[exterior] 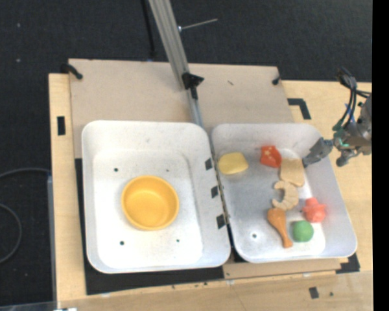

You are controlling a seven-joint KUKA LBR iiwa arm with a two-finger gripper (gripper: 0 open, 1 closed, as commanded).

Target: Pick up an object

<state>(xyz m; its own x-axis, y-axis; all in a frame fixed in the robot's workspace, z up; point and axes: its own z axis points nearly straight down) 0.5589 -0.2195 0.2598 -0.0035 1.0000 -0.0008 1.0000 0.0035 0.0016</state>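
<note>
The right bin (259,245) holds several small objects: a pale yellow lump (233,164), a red piece (270,155), a tan flat piece (292,173) with a tan curved piece (286,197) below it, a red-pink lump (314,210), a green ball (303,231) and an orange drumstick shape (280,225). My gripper (329,156) hangs over the bin's upper right edge, just right of the tan flat piece. It is open, with one grey finger (316,151) reaching left toward the objects and nothing between the fingers.
The left bin (104,148) holds a yellow bowl (150,203). A slanted metal pole (172,37) rises behind the bins and ends near the seam between them. Cables hang by the wrist at the right edge.
</note>
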